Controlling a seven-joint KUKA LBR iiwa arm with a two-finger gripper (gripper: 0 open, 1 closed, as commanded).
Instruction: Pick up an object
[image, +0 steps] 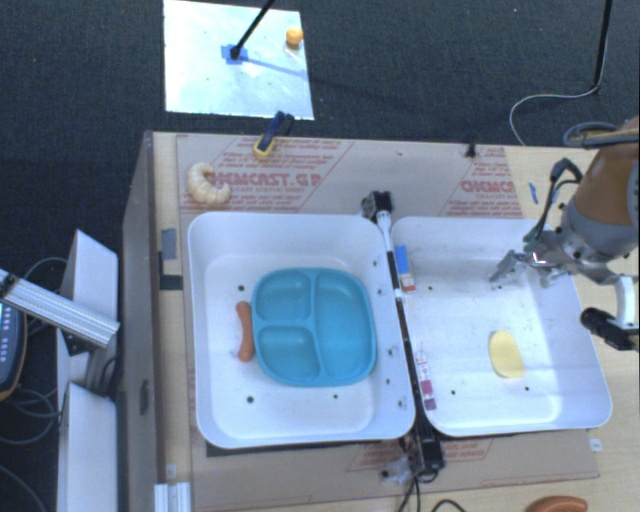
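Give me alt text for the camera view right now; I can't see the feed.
The grey arm's gripper hangs over the upper part of the right white bin, well apart from the yellow object lying lower in that bin. The left white bin holds a blue divided tray with an orange sausage-shaped piece beside its left edge.

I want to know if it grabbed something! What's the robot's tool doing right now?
Tool: over the right bin, nothing seen in it; open or closed cannot be told.
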